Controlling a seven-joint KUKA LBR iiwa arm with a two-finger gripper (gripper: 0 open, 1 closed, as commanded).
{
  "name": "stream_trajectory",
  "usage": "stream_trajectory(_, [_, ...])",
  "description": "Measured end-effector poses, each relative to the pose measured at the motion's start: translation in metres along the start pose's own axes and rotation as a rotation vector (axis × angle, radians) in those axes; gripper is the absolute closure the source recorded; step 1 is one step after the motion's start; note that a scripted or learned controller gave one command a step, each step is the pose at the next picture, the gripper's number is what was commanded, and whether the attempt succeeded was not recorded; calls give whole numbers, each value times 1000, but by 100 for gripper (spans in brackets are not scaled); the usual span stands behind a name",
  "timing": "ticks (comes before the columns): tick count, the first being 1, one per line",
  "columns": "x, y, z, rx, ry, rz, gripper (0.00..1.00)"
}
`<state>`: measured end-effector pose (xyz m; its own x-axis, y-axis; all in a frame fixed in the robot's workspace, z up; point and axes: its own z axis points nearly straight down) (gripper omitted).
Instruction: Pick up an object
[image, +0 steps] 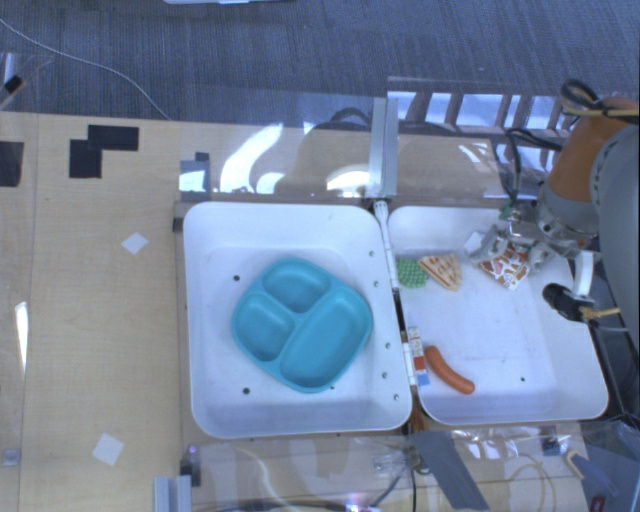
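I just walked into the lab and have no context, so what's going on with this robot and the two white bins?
A grey robot arm reaches in from the right over the right bin. Its gripper is low at the bin's far side, right at a red-and-white patterned item; whether it grips it is unclear. A pizza slice toy, a green piece and a hot dog toy lie untouched in that bin. The left bin holds a blue divided plate.
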<state>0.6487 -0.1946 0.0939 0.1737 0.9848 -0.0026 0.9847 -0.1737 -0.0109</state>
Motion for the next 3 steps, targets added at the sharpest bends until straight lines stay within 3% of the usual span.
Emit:
stream_trajectory(1, [56,4,-3,20,-15,54,0])
stream_trajectory(2, [55,3,-11,26,-19,42,100])
stream_trajectory(3, [124,-1,-92,-16,3,-63,100])
